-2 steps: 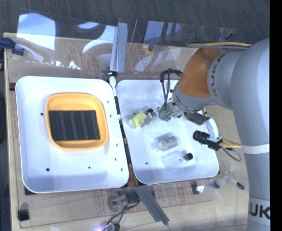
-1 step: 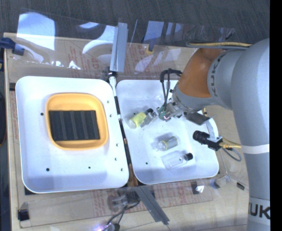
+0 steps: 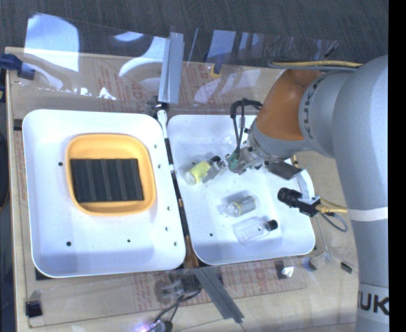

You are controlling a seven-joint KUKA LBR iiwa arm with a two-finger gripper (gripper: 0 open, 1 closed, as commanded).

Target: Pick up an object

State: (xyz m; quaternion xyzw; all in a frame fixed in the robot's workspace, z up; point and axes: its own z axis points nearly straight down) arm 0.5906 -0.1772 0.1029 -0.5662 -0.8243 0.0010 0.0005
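Note:
My gripper (image 3: pixel 239 162) is low in the right bin (image 3: pixel 209 251), near its back middle. A small yellow and white bottle (image 3: pixel 200 171) lies just left of it, close to the gripper tip; I cannot tell if they touch. In front of the gripper lies a small clear jar (image 3: pixel 238 205). Nearer the front edge is a clear bottle with a black cap (image 3: pixel 255 229). Nothing shows between the gripper's tips.
The left bin (image 3: pixel 50 241) holds a yellow-rimmed tray with a black ridged insert (image 3: pixel 109 176). A raised divider (image 3: pixel 173 185) separates the two bins. The grey arm with its orange band (image 3: pixel 285 109) covers the right bin's back right corner.

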